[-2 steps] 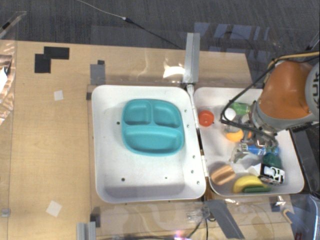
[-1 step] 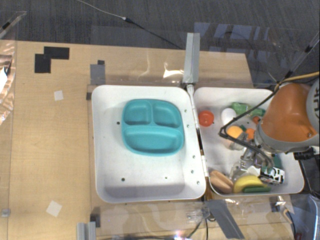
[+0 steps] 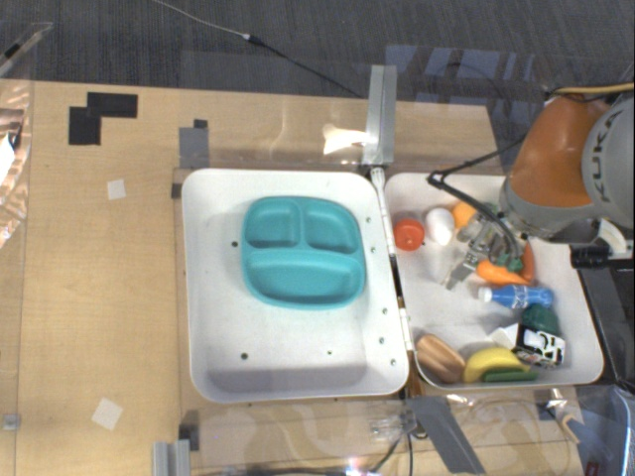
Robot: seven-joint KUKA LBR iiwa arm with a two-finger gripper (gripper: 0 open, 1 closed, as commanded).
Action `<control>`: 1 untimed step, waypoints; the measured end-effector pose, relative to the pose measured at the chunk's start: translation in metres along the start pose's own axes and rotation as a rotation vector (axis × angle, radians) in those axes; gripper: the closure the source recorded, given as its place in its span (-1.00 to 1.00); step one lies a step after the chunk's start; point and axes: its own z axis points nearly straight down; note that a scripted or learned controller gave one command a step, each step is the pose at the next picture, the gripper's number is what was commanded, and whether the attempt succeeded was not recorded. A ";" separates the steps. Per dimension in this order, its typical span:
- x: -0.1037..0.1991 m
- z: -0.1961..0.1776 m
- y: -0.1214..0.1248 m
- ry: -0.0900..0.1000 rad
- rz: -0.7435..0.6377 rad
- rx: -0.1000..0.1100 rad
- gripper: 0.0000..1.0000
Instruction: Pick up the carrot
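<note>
Claw (image 3: pixel 474 256) low in right bin (image 3: pixel 437 325), grip state unclear; carrot (image 3: pixel 504 272) just right, touching; bottle (image 3: pixel 516 297) below-right, egg (image 3: pixel 439 226) upper-left.

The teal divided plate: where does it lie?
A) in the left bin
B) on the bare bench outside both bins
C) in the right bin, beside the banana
A: the teal divided plate rests inside the left bin, apart from the toys in the right bin.

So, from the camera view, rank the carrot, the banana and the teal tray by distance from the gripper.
1. Carrot: right bin, directly beside the gripper.
2. Banana: same bin, near its front edge.
3. Teal tray: left bin, farthest.
</note>
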 end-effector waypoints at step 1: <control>-0.061 0.020 0.025 0.014 -0.042 0.005 -1.00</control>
